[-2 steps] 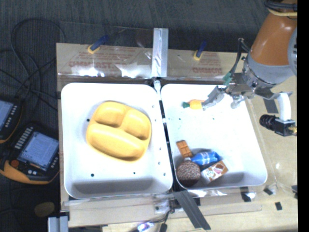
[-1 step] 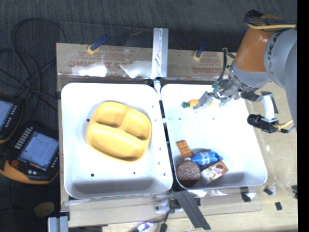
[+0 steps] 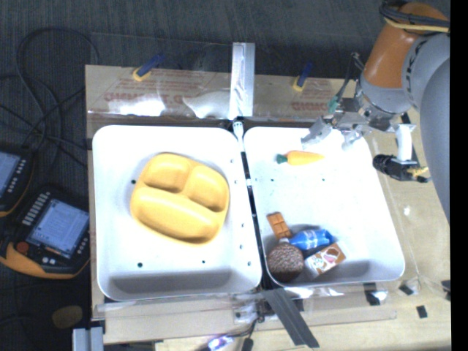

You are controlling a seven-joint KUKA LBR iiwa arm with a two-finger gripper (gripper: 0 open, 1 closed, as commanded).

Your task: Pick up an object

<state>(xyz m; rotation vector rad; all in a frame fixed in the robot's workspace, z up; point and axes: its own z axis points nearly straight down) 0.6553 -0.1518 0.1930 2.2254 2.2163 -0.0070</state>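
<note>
The claw [image 3: 333,133] hangs open just above the carrot [image 3: 300,157] in the right bin [image 3: 380,218]. It holds nothing. It looks lined up to drop down and grab.

We count two white bins [image 3: 110,196], one yellow bread loaf [image 3: 179,196], one carrot [image 3: 300,158], one blue bottle [image 3: 311,238], one brown ball [image 3: 284,260].
</note>
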